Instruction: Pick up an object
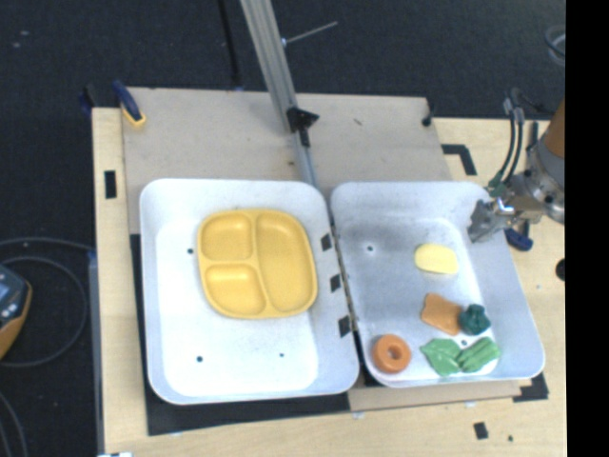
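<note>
Camera view, near edge first: right bin [381,219] holds its load toward 5 o'clock. Orange ring [391,352] sits at the near rim; green leafy piece [460,355] just beside it toward 3 o'clock. Behind those, orange wedge [441,313] touches a dark green lump [474,319]. Farther back, pale yellow oval [436,259] lies alone, apart from the rest.

Left bin [164,355] carries a yellow divided plate [257,262], roughly centred.

Farthest: gripper [485,220] hangs over the right bin's rim at 2 o'clock, nothing between it and the bin floor. Whether it is spread or pressed together, cannot tell at this size.

Likely target: the yellow oval, nearest the gripper, at its 8 o'clock.

Risks, as judged: low rounded oval may squirt out sideways on closing. Going for the near cluster instead, touching pieces could get nudged or jammed against the rim.
</note>
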